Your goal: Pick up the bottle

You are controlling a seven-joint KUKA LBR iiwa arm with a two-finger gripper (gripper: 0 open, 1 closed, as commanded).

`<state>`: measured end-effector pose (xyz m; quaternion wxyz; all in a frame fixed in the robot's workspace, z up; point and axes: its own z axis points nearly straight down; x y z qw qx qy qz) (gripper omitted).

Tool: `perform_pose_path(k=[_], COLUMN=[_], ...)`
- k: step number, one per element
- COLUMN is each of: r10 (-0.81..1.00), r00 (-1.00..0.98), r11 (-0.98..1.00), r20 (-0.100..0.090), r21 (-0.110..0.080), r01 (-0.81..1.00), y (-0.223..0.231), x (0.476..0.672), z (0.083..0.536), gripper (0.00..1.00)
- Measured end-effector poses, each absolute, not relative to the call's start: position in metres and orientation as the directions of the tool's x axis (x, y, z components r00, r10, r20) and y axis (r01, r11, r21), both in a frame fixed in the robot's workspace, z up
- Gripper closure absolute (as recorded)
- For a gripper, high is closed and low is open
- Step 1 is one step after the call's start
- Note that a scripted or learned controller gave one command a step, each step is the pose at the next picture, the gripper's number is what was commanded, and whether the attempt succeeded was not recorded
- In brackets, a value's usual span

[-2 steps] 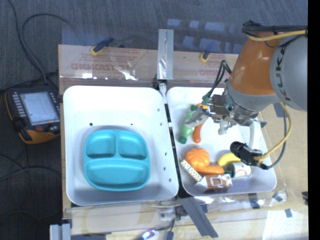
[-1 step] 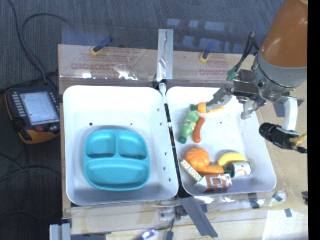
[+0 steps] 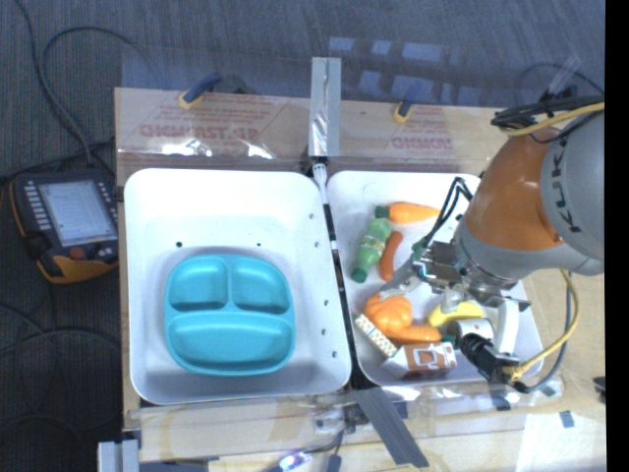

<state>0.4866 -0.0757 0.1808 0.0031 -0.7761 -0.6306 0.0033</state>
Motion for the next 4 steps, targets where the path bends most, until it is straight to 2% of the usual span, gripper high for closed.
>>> perform_pose_path(k=[1, 2, 3, 4], r10=[0.977, 0.975, 1.0, 1.0], r00=[0.215, 0.224, 0.024, -0.025], r11=[-0.215, -0.224, -0.024, 0.025], r20=[-0.003, -0.005, -0.002, -0.003], r21=[-0.007, -0.002, -0.008, -0.004], r01=[0.977, 0.975, 1.0, 1.0], y=[-0.028, -0.038, 0.006, -0.055], x=[0.544, 0.51, 0.484, 0.494], z=[0.217, 0.417, 0.262, 0.346], gripper=[0.0, 0.0, 0.0, 0.0])
